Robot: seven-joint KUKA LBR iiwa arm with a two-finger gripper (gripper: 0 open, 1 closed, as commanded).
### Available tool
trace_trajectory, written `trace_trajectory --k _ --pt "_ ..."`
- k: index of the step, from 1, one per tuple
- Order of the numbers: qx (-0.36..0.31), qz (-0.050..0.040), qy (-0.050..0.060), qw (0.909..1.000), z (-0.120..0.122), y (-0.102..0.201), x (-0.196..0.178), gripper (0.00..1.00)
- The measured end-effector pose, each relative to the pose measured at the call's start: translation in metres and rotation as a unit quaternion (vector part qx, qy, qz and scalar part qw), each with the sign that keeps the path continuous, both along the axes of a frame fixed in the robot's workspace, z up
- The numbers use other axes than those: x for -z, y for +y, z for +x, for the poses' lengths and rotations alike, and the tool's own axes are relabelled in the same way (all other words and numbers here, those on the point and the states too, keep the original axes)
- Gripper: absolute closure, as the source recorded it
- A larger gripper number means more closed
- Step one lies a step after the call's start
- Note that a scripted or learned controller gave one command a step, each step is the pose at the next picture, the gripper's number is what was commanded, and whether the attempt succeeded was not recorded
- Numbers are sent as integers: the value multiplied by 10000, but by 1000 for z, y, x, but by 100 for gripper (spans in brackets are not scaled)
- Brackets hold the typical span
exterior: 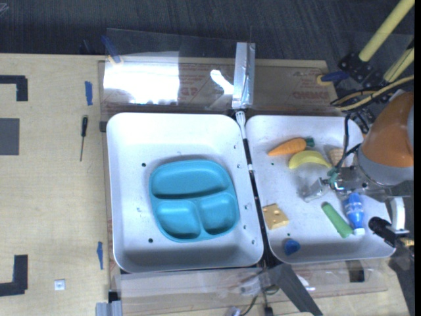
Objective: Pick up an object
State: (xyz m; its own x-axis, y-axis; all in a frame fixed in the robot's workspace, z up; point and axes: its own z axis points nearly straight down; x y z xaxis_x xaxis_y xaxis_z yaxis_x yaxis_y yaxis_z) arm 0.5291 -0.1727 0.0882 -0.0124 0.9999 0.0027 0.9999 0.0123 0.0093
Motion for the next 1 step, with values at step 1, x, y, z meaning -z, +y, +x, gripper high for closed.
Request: trace_trajectory --k 1 --pt "-115 6 33 9999 -48 -1 -27 0"
